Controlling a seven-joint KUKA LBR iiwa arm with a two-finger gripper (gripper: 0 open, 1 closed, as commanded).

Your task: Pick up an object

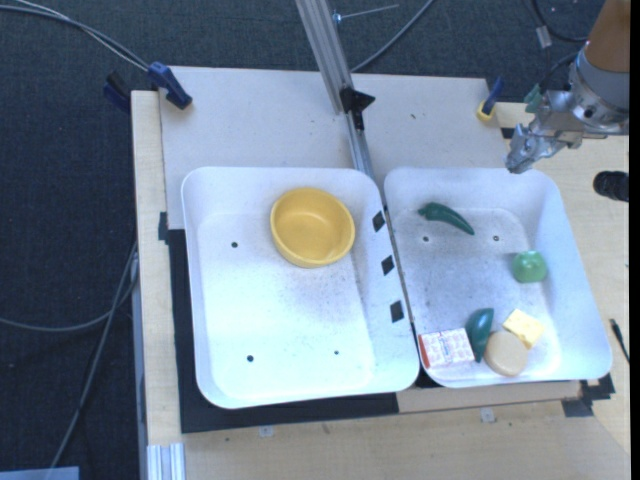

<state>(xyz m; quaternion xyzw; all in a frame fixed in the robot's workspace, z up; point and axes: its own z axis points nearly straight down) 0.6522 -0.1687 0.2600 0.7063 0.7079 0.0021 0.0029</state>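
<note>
Nearest you, a red-and-white packet (446, 348) is lying in the right bin (575, 258), touching a tan round piece (505, 355). You are seeing the gripper (521, 157) hovering above that bin's far rim; finger state cannot be told.

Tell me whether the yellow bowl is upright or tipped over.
Upright: the yellow bowl sits in the left bin, its round rim and hollow facing up.

Grey arm (607, 58) entering from the right, wrist angled down-left, jaws empty, tip blurred
</note>
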